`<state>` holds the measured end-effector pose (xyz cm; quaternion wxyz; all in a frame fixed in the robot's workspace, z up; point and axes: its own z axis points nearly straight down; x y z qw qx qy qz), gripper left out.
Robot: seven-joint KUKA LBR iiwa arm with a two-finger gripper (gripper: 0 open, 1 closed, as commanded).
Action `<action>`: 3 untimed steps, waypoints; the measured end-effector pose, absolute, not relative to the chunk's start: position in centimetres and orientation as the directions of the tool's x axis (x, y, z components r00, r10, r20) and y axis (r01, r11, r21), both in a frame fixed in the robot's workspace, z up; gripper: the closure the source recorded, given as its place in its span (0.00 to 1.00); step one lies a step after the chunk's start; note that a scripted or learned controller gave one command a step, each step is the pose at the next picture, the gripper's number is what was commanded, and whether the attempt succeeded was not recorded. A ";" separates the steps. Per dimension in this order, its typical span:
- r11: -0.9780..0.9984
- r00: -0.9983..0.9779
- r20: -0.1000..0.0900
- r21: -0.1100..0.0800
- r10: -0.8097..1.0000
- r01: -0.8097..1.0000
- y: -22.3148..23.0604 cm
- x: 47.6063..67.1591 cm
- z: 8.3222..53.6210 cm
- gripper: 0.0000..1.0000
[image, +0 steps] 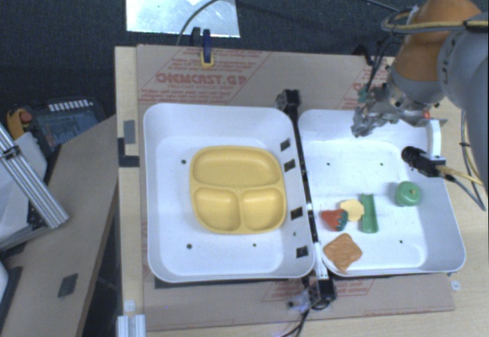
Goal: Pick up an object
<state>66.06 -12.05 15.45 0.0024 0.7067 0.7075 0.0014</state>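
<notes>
Arm's tool [367, 123] hovers over the right bin's [451, 251] far edge; its opening cannot be told. Toy foods lie near the bin's front; a yellow tray [235, 189] fills the left bin.

Right bin's [382, 167] middle open — toys [359, 217] crowd front.

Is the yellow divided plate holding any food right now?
No. The yellow plate in the left bin shows three bare compartments; the toy foods lie in the right bin.
</notes>
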 end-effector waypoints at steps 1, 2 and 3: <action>0.003 -0.003 -0.001 0.006 1.000 1.000 -12.3 66.4 19.9 1.00; 0.005 -0.005 -0.001 0.008 1.000 1.000 -11.8 66.6 26.3 1.00; 0.005 -0.005 0.000 0.003 1.000 1.000 -11.8 66.6 27.5 1.00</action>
